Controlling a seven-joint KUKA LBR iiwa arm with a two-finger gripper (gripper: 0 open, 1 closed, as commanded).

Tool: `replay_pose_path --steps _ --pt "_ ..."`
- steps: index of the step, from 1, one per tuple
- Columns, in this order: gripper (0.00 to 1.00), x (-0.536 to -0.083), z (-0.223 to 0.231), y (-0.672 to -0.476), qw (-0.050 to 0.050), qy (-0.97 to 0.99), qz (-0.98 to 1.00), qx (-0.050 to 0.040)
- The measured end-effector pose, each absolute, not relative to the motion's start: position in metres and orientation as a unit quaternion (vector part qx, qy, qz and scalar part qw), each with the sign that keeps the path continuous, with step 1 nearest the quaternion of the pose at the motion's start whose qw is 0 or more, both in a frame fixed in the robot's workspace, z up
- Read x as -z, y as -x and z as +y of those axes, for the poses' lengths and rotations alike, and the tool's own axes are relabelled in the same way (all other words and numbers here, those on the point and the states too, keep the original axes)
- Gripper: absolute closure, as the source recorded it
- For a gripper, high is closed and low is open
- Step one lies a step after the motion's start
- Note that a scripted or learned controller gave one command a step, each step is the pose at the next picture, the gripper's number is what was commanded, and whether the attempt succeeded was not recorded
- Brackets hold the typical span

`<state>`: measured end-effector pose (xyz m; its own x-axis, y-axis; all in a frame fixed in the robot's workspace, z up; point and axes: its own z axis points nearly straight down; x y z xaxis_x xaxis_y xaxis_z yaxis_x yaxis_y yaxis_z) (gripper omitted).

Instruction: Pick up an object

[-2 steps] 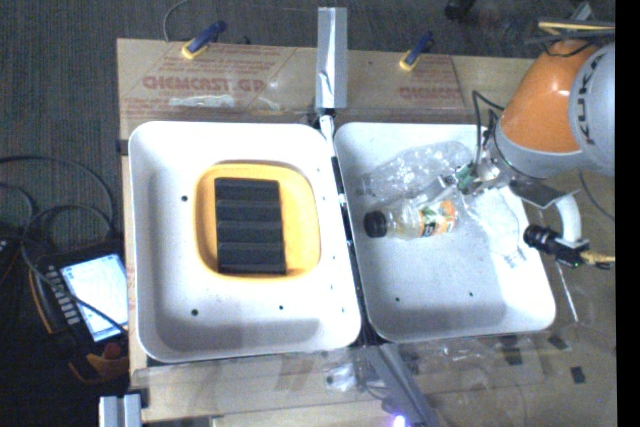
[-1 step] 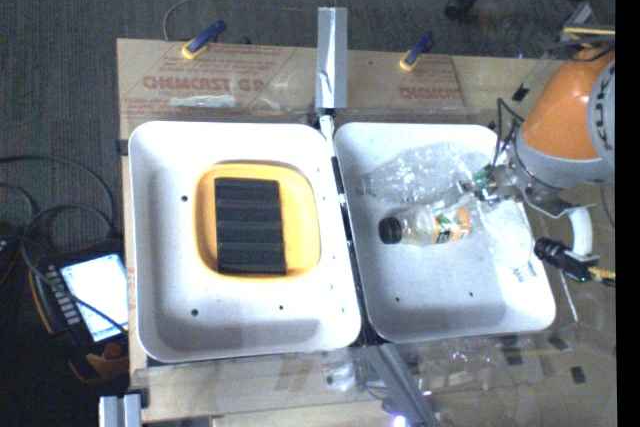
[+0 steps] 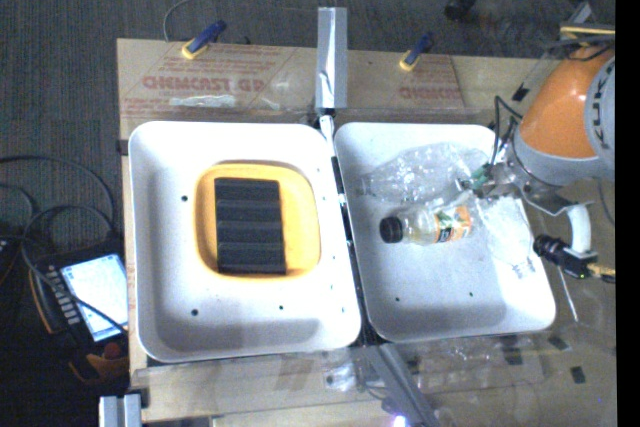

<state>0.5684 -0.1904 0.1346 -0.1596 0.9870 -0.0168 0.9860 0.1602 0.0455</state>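
Observation:
A small clear bottle (image 3: pixel 432 226) with a black cap and an orange label lies on its side in the right bin (image 3: pixel 440 310), cap pointing left. Crumpled clear plastic (image 3: pixel 420 168) lies just behind it. In the left bin (image 3: pixel 170 305) rests a yellow tray (image 3: pixel 305 215) with a black ribbed block (image 3: pixel 250 225) on it. My gripper (image 3: pixel 487 182) hangs low at the right bin's right side, just right of the bottle and over the edge of the clear plastic, under the arm's orange band (image 3: pixel 568 115).
A metal post (image 3: pixel 331 60) stands behind the gap between the bins. Two blue and yellow clamps (image 3: pixel 203 38) grip the board's far edge. More clear plastic (image 3: pixel 510 235) lies by the right bin's right wall. A tablet (image 3: pixel 90 287) and cables sit on the floor at left.

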Motion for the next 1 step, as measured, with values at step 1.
replay_pose_path --steps 1 --pt "1.00 -0.1475 -0.1898 -0.5716 0.025 -0.647 0.762 -0.0141"
